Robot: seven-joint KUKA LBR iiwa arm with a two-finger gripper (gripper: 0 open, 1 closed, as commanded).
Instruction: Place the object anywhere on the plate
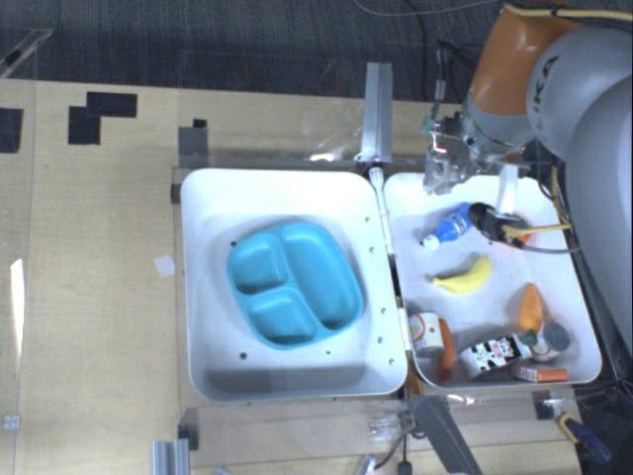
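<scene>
Seeing gripper (441, 180) hanging over far-left corner of R bin (566, 265), w/ arm reaching in from the right. Not managing to tell if open or shut, nor if gripping anything. Finding blue plate (294, 283), 3 compartments, lying approx. mid L bin (208, 265). Noting all loose items sitting in R bin, apart from plate. Spotting blue bottle (451, 228) lying just below gripper, closest item to it. Seeing banana (465, 277) lying near, below bottle. Picking out orange carrot-like piece (531, 308) toward the right, small can (427, 332) at near-left corner, black & white box (495, 352) along near edge.
</scene>
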